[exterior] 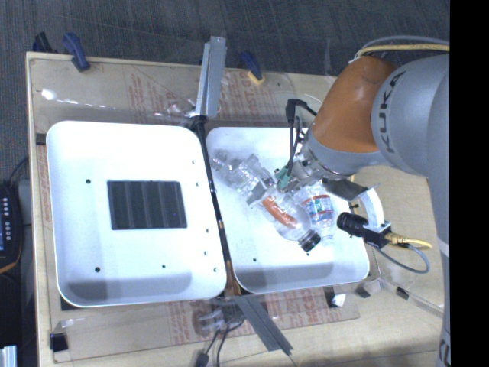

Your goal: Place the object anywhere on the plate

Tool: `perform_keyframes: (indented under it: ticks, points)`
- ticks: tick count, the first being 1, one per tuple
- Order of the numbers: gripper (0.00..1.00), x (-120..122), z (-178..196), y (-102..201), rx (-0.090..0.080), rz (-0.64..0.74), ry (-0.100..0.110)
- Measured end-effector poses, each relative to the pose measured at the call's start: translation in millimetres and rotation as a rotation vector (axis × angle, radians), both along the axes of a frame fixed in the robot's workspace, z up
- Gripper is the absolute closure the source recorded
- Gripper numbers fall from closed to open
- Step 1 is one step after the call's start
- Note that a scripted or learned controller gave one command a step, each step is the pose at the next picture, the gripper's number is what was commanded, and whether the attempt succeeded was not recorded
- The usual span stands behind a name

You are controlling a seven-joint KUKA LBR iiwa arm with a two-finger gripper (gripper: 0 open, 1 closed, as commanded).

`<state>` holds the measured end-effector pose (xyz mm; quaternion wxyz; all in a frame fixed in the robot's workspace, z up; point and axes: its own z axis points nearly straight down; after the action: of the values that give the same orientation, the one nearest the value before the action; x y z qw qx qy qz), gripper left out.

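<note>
Arm [382, 113] over the right bin [252, 274], among clear plastic bottles.

The gripper [294, 176] hangs low at the middle of the right bin, and I cannot tell its state. Just beside it lie a clear bottle with a blue label [319, 211], an orange object [280, 211] and a crumpled clear container [243, 173]. The dark ribbed plate [147, 204] lies at the centre of the left bin [76, 159], well apart from them.

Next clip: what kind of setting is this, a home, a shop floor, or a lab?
Most likely a robotics lab bench. A grey and orange arm reaches over two white bins, blue clamps pin a clear sheet to the wooden bench, and loose cables trail beside the right bin.
</note>
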<state>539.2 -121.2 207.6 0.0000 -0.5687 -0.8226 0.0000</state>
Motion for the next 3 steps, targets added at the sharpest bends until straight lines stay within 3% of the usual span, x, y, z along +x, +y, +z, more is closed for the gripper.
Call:
perform_keyframes:
  ticks: [1,2,3]
  points:
    - [1.00,17,-17,69,0.001,-0.026,0.005]
    - [1.00,3,-17,168,0.000,-0.075,0.006]
    - [1.00,67,14,124,0.000,0.126,0.002]
